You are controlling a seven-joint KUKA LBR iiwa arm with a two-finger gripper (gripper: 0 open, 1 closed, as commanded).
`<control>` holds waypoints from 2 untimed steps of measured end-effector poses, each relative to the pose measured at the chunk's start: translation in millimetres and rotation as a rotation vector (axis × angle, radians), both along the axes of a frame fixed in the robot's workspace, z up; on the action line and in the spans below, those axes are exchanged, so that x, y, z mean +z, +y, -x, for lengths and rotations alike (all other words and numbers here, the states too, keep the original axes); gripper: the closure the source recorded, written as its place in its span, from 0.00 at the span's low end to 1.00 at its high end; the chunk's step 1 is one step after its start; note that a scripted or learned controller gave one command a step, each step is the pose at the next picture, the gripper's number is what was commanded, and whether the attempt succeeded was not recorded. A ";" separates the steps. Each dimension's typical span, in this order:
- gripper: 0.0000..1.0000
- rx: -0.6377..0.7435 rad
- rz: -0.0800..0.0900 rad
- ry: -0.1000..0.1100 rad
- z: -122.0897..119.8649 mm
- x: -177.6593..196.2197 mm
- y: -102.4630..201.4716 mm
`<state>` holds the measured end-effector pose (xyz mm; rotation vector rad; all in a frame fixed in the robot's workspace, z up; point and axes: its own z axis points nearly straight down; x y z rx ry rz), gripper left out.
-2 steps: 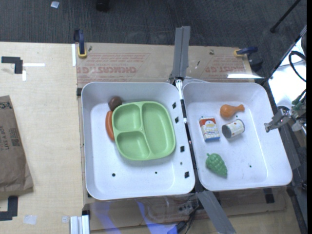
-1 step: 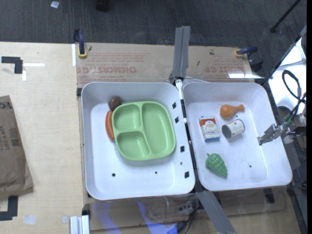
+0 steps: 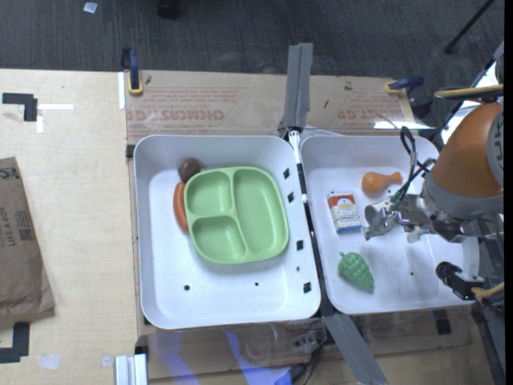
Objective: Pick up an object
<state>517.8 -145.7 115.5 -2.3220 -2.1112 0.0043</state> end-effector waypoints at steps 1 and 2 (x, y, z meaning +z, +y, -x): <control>0.00 0.134 0.001 -0.004 -37.5 20.2 -2.8; 0.00 0.161 0.003 -0.010 -61.8 -19.2 -3.6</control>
